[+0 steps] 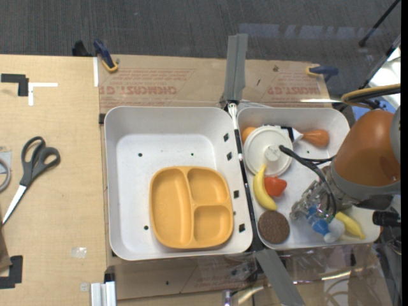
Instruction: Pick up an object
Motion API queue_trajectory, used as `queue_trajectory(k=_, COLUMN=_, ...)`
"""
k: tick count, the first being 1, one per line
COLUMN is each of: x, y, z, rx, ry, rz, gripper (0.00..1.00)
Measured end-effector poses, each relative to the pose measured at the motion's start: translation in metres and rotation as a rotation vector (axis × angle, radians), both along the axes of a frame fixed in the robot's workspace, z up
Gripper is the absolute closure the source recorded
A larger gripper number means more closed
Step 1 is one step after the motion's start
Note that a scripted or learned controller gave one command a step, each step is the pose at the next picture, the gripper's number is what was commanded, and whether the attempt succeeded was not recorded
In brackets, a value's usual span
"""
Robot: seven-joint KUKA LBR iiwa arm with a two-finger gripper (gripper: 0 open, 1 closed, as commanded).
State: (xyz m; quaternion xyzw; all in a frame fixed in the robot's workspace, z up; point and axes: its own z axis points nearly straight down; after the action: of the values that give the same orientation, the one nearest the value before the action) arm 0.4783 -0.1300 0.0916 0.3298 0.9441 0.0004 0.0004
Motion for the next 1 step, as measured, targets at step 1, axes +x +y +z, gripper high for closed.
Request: queue_trajectory(k=1, x=0.0008, y=0.0256, z=0.1575, rx=-0.002, ry=-0.002, rz=-0.185, gripper=1.00)
